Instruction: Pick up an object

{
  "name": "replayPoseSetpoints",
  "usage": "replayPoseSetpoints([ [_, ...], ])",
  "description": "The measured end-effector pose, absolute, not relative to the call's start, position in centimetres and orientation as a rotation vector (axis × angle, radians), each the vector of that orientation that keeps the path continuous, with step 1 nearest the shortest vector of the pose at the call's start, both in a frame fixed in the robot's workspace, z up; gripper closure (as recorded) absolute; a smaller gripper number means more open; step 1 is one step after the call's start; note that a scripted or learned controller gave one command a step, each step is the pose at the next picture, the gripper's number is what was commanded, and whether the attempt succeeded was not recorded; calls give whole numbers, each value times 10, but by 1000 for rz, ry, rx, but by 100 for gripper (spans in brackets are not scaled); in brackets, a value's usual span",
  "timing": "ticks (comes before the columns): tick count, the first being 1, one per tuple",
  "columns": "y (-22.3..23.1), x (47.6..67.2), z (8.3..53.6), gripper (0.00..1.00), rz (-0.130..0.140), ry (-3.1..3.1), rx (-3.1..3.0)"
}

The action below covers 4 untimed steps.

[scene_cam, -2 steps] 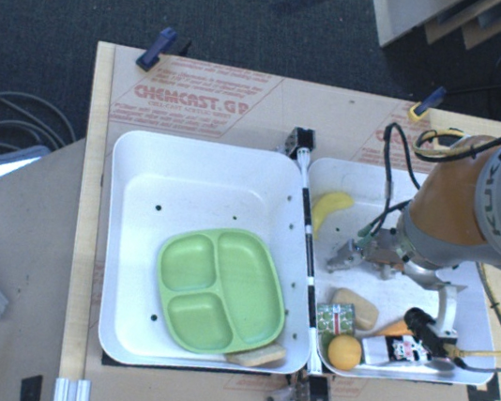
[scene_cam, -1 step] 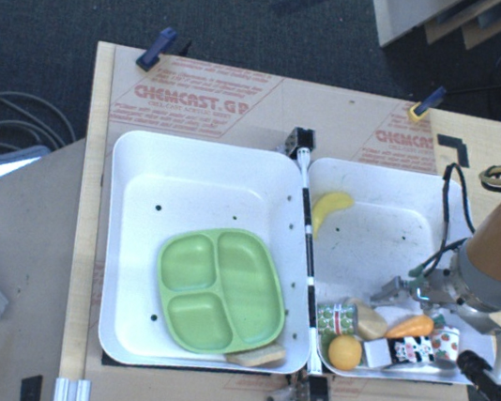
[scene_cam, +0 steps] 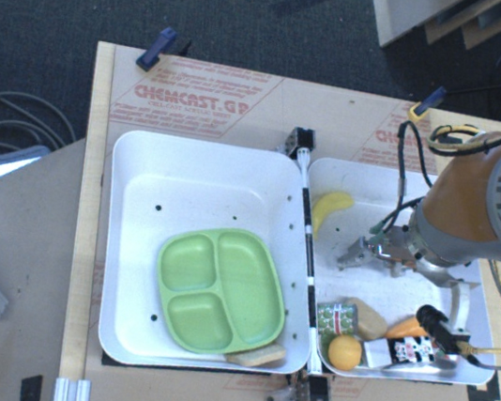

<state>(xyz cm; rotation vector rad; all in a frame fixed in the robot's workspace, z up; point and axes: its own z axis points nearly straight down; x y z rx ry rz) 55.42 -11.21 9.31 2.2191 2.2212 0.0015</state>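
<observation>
The claw (scene_cam: 352, 256) hangs low inside the right bin (scene_cam: 396, 186), its two fingers spread apart with nothing between them, so the pick has not yet happened. The nearest candidate, a yellow banana (scene_cam: 330, 205), lies just above and to the left of the claw, close but not touching. Further toward the near edge sit a green packet (scene_cam: 338, 316), an orange ball (scene_cam: 345, 353) and a carrot-like piece (scene_cam: 407, 327). To the claw's left, across the divider, the left bin (scene_cam: 142, 167) holds a green divided plate (scene_cam: 217, 289). Closing on one object and lifting it remain.
</observation>
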Motion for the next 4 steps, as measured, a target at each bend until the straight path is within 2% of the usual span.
replayPoseSetpoints([
  [1,-194,634,87,0,0,2220,2220],
  [2,-188,665,140,0,2,2220,2218],
  [3,-101,644,85,0,-9,2222,2223],
  [4,-103,659,83,0,-49,2243,2237],
])
